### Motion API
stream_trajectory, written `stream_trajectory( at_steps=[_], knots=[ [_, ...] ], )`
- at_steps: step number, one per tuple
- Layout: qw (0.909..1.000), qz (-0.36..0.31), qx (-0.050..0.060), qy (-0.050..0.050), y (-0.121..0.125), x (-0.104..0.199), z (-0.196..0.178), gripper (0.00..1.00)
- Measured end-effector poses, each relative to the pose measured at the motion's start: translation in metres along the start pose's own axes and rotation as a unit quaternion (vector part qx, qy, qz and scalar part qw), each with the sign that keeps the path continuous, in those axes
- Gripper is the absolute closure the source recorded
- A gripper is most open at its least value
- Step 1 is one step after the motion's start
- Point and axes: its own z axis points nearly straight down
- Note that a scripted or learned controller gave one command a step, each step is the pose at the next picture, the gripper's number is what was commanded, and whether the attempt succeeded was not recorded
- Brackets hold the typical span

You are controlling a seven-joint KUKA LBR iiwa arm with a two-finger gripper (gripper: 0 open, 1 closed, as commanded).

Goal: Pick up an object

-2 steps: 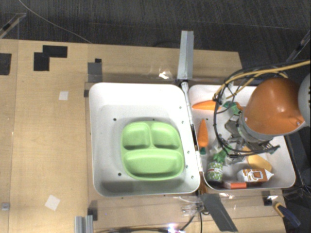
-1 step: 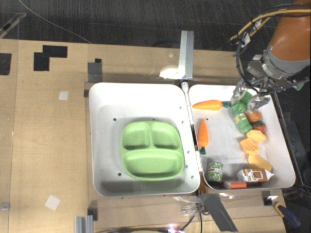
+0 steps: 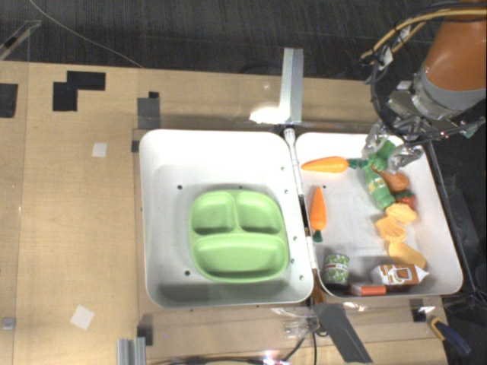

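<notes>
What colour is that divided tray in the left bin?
Light green, seen clearly in the camera view: the tray has three compartments.

A robotics lab: left of the gripper (image 3: 392,149), a wooden bench (image 3: 68,226) carries two white bins (image 3: 156,204), black marker patches (image 3: 76,88) and metal brackets (image 3: 291,90); cables (image 3: 396,36) loop above it.

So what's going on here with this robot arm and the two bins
A robot arm has reached in over the far right corner of the right bin, with its gripper down among a cluster of toy food there, close to a green packet. Nothing can be seen lifted yet. The same bin also holds two carrots, one near the far wall and one along the divider, plus a small carton. The left bin holds a green divided tray.
</notes>
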Motion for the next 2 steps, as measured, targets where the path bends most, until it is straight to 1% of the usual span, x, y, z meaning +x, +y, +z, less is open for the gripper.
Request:
stream_trajectory(
  at_steps=[2],
  knots=[
    [0.9999, 0.002, 0.006, -0.008, -0.002, -0.006, -0.026, 1.00]
  ],
)
